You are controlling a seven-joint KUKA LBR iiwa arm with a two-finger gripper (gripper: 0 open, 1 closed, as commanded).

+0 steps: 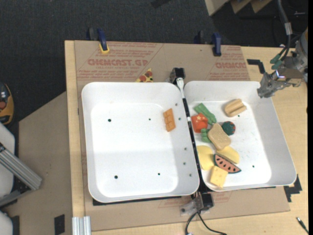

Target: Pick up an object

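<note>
My gripper (pixel 268 88) hangs over the right bin's (pixel 274 131) far corner, holding nothing; its opening I cannot tell. Candidate objects cluster below-left of me: bread roll (pixel 234 107) nearest, tomato (pixel 199 123), watermelon slice (pixel 227 164). I judge the roll's isolation favours grasping.

Robotics lab: clamped board (pixel 146 58), twin white bins (pixel 98 146), cabling (pixel 200 219)
</note>
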